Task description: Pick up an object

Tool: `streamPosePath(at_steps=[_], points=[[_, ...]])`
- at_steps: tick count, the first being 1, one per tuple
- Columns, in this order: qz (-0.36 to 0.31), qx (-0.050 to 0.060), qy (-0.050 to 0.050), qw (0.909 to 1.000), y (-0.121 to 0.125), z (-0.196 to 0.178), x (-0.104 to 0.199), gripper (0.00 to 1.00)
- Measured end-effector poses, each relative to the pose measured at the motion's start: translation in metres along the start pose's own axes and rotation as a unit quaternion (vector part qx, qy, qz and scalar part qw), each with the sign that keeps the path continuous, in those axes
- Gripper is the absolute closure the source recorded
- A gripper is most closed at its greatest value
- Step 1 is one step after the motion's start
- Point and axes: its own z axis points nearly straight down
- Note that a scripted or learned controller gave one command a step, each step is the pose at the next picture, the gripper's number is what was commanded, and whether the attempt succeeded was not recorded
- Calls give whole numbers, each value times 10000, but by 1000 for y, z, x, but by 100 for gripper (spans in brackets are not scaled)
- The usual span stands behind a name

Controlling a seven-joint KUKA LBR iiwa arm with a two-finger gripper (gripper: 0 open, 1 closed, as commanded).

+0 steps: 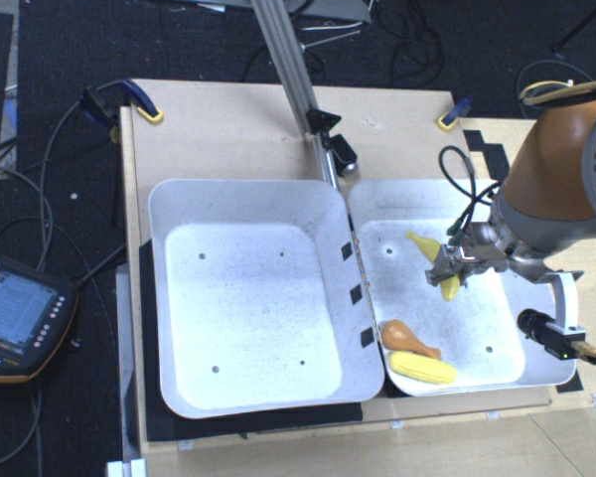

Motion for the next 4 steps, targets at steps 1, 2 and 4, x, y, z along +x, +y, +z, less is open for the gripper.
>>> streamPosePath(at_steps=[1,2,4], points=[[1,5,0,10000,1,-52,0,100],[-13,28,4,10000,7,-39,44,100],[-17,28,3,10000,24,-31,152,100]])
